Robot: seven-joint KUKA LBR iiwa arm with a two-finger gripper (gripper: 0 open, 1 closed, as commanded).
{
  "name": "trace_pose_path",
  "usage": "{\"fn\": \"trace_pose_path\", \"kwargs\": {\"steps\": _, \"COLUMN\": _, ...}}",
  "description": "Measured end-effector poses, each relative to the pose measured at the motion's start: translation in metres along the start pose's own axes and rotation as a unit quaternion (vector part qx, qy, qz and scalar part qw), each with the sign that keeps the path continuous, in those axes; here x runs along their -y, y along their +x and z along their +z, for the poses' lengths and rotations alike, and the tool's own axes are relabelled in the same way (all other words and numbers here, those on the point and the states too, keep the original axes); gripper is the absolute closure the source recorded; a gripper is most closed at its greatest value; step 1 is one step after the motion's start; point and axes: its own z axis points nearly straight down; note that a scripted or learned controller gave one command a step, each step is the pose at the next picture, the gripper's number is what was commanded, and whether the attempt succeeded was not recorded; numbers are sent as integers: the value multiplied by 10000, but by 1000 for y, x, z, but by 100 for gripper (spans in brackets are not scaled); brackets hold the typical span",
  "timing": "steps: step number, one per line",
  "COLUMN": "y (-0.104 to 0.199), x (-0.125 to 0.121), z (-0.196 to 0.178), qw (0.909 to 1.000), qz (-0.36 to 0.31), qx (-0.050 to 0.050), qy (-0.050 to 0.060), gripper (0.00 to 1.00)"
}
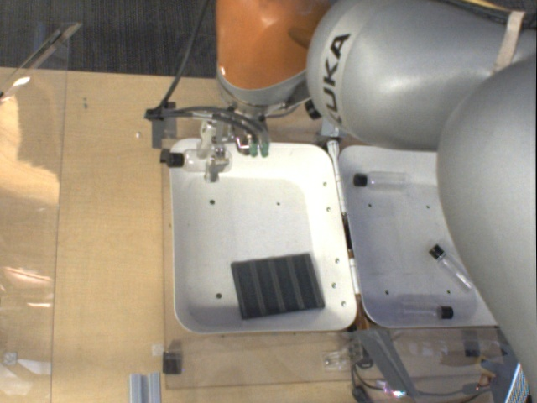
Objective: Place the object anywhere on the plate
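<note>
Camera view: 2 white bins; left bin [189, 250] holds a dark ribbed plate [277, 285] at its near side. Gripper [220, 151] hangs over that bin's far-left corner; can't tell its opening or any held object. Small dark-capped tubes [449, 264] lie in right bin [394, 233]. Risk: release here lands on bin floor, well apart from plate.
</note>
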Motion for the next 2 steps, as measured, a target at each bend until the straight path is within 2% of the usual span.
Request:
{"fn": "trace_pose_path", "kwargs": {"steps": 1, "y": -26, "x": 6, "z": 125, "qw": 9960, "qz": 898, "qx": 10, "qy": 9, "gripper": 100}}
{"fn": "trace_pose_path", "kwargs": {"steps": 2, "y": -3, "x": 4, "z": 127, "qw": 9957, "qz": 926, "qx": 69, "qy": -16, "gripper": 100}}
